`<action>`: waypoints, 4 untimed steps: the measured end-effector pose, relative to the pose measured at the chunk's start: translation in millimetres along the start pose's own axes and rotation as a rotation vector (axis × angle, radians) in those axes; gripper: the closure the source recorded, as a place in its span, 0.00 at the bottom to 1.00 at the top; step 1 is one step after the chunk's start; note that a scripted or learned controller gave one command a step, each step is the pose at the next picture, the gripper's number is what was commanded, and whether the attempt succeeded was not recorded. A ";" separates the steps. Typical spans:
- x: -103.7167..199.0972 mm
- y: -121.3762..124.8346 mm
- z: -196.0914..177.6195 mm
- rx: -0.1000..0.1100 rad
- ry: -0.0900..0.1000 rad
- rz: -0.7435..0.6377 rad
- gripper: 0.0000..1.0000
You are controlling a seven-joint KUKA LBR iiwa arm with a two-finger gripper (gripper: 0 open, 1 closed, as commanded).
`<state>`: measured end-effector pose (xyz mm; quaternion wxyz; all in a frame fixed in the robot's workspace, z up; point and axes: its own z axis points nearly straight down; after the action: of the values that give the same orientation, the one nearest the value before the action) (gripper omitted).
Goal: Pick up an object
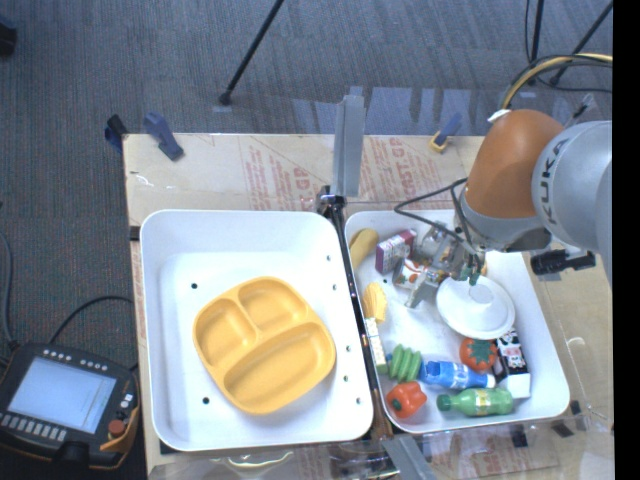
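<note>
The gripper hangs low over the right bin, just left of a white plate; its grasp cannot be made out. Toy foods crowd the bin's near wall: two peppers, two bottles, one green bundle. The left bin holds one yellow divided tray, with room around it.

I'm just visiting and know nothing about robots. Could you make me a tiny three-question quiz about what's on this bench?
1. True or false: the yellow divided plate lies in the left bin.
2. Which lies nearest the front edge of the right bin? A) green bottle B) white saucer C) banana
3. Fill in: the gripper hovers over the ____ bin.

Key: 1 true; 2 A; 3 right.
</note>
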<state>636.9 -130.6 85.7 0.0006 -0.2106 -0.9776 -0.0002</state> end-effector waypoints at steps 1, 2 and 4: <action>48.0 37.1 0.1 -0.001 0.002 0.042 0.00; 96.7 13.5 0.6 0.001 0.001 0.164 0.00; 121.3 -80.8 1.1 0.001 0.004 0.354 0.00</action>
<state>493.1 -154.3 84.8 0.0026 -0.3793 -0.9253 0.0001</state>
